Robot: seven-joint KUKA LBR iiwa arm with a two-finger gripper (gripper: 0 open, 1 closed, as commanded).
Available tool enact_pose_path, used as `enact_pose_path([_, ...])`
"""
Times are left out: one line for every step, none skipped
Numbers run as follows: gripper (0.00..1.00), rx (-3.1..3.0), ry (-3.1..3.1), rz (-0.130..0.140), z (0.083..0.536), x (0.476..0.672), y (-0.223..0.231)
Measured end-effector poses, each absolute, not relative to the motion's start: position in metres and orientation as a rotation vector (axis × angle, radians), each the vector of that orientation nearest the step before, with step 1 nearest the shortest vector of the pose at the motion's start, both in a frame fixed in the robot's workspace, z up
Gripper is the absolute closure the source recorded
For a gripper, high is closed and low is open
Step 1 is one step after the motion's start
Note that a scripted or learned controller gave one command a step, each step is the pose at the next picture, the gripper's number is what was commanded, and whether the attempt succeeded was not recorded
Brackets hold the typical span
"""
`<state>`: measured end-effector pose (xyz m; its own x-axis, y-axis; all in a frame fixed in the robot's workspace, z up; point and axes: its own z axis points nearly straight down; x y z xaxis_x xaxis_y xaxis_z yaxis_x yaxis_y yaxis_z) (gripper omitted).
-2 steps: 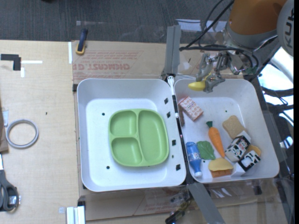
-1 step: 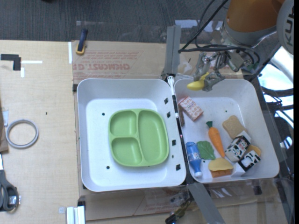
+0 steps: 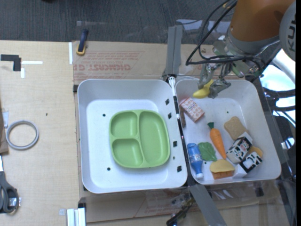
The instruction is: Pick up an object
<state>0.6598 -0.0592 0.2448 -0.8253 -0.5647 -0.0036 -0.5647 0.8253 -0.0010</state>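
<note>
Camera view: small yellow banana [image 3: 201, 92], curved, pinched between the fingers of the claw [image 3: 209, 85], lifted over the right bin's [image 3: 263, 112] far end. Below the claw in that bin: pink box [image 3: 192, 109], carrot [image 3: 216, 141], bread slice [image 3: 234, 126], blue bottle [image 3: 194, 159]. Left of the claw, the left bin [image 3: 89, 126] holds a green divided tray [image 3: 139, 139]. Arm [image 3: 258, 13] reaches down from upper right.

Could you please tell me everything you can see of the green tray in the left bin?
The green tray is a pale green, plastic-looking plate with rounded corners and three compartments: a long one on its right side and two smaller ones on its left. It lies flat, right side up and slightly turned, near the middle of the left bin, resting on the white floor. Nothing lies in it and no other object touches it.
</note>
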Motion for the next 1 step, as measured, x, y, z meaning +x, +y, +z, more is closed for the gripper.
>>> enact_pose_path([1.0, -1.074, 2.947, -0.001, 0.2452, 0.66, -0.0576])
